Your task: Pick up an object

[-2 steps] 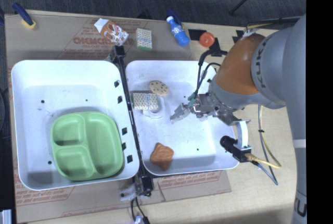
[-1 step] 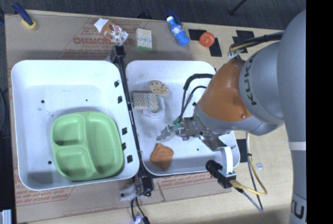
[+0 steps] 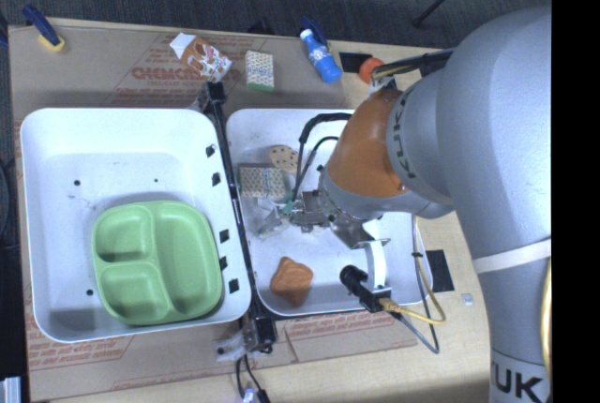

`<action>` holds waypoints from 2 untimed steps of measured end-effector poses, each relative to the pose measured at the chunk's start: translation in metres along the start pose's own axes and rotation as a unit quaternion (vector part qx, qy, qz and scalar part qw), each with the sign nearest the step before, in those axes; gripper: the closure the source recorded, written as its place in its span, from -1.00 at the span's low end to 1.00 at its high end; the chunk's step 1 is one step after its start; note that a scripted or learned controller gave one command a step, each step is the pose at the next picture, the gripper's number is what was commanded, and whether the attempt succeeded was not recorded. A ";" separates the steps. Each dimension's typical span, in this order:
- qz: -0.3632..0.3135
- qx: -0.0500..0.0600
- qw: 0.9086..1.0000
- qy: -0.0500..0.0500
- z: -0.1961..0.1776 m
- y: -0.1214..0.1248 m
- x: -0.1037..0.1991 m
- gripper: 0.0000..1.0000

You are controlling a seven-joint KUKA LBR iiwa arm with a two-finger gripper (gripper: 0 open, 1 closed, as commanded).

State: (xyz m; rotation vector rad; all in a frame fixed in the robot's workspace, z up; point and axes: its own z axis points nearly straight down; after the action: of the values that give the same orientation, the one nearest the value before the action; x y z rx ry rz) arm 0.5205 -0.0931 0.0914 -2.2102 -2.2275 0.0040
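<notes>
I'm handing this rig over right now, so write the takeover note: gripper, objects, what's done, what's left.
Gripper: low in the right white bin, amid small clutter near that bin's left wall; whether it grips anything cannot be told.
Objects: orange-brown lumpy piece lies free at the right bin's near edge; patterned tan packet beside the gripper; green divided plastic tray in the left white bin.
Done: no pick confirmed.
Left: grasp one object and lift it.

You see smooth white plastic bins [image 3: 56, 167], a matt green plastic tray [image 3: 155, 261], printed brown cardboard over the table [image 3: 122, 78], your arm's [image 3: 487, 129] satin grey shell with its glossy orange band [image 3: 361, 153].
</notes>
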 end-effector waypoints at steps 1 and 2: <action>-0.002 0.001 1.000 0.000 -0.010 0.000 0.000 1.00; 0.002 -0.002 1.000 0.000 -0.126 -0.044 -0.035 1.00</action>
State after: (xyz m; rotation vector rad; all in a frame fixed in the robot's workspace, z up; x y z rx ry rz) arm 0.4768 -0.1283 0.2178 -2.2163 -2.2259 0.0007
